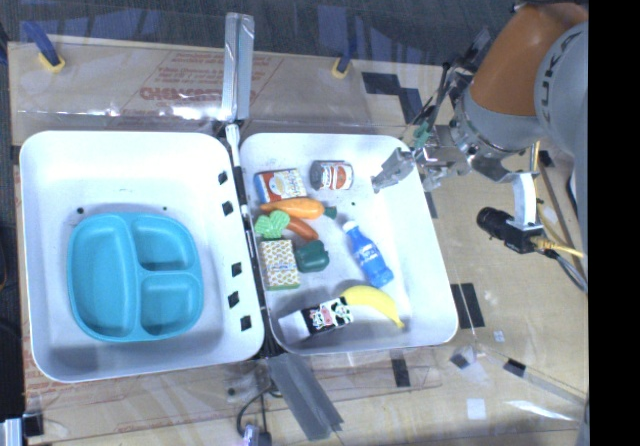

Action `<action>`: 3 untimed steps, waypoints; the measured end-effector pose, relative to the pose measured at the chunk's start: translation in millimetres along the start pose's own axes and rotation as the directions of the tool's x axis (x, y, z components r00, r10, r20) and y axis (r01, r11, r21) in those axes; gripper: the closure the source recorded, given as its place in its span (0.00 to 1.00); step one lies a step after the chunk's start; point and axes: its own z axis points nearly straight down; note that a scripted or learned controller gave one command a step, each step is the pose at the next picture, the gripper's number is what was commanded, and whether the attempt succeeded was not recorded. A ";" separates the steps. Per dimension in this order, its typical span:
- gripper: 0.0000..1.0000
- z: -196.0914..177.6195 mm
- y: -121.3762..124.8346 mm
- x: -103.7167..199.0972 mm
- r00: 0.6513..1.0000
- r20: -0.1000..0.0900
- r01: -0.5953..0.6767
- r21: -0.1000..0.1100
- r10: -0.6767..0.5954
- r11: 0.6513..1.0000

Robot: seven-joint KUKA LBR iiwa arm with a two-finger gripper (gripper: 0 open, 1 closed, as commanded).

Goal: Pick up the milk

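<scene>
Arm (520, 64) reaching from right, tool (393, 170) above right bin's (432, 264) upper edge

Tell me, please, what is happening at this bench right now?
A grey arm's gripper hovers over the upper right edge of the right bin, holding nothing. The milk, a black and white carton, lies at that bin's near edge beside a banana. A blue divided plate sits in the left bin.
</scene>
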 end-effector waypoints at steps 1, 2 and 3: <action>0.00 -39.0 26.5 3.3 0.992 0.001 -0.128 -0.001 0.128 0.992; 0.00 71.1 66.7 15.5 0.995 0.000 -0.104 0.001 0.104 0.995; 0.00 122.3 80.9 14.3 1.000 0.003 0.023 -0.019 -0.023 1.000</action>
